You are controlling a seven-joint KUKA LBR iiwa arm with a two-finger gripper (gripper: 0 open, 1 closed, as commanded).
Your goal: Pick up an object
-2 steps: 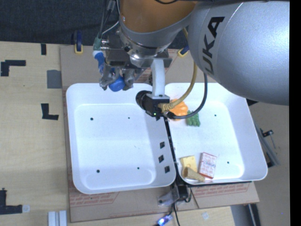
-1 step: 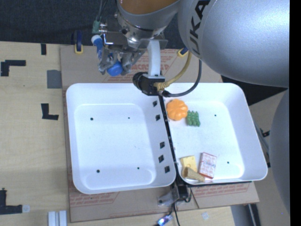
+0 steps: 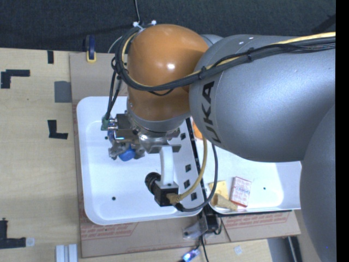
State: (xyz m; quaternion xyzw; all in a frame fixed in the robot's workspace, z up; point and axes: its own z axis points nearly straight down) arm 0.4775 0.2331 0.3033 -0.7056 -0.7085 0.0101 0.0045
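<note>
My gripper [image 3: 119, 144] hangs low over the left white bin [image 3: 90, 162], near its middle, under the orange wrist band. A small blue thing [image 3: 126, 155] sits right at the gripper's lower edge; whether it is gripped or just lying beneath cannot be made out. In the right bin [image 3: 270, 201], near the front edge, lie a small red-and-white patterned box [image 3: 241, 191] and a tan-yellow piece [image 3: 220, 194]. An orange thing [image 3: 197, 131] peeks out from behind the arm at the divide between the bins.
The grey arm covers most of the right bin and the back of both bins. Cardboard [image 3: 109, 231] lies under the bins at the front. The wooden bench [image 3: 32, 173] stretches to the left with black marks on it.
</note>
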